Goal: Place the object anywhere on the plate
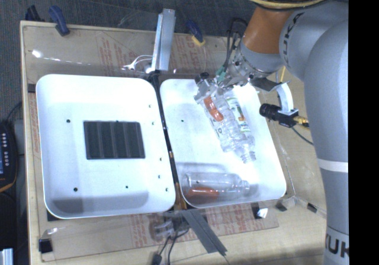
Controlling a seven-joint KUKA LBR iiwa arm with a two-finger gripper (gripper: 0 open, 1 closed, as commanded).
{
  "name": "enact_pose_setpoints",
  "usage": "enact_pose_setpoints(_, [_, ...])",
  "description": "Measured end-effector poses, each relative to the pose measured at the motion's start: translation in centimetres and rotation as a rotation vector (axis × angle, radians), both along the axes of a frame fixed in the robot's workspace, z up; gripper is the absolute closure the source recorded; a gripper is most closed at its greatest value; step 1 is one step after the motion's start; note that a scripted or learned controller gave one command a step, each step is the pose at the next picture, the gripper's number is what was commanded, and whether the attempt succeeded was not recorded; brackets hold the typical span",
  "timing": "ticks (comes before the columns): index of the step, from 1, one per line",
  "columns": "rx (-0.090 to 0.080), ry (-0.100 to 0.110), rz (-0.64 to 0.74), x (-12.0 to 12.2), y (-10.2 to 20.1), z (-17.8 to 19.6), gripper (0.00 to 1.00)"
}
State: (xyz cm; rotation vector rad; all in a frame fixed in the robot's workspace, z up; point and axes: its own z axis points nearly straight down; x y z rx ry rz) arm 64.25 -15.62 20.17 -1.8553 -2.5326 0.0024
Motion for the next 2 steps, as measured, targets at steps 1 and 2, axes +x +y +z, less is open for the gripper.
enact_pose_setpoints(1, [0.0,0.004,-0.228,-2.1,9.3,2.6,1.0])
enact_pose_setpoints(2, [0.0,0.005,0.051,-5.6,15.3,-0.9,1.0])
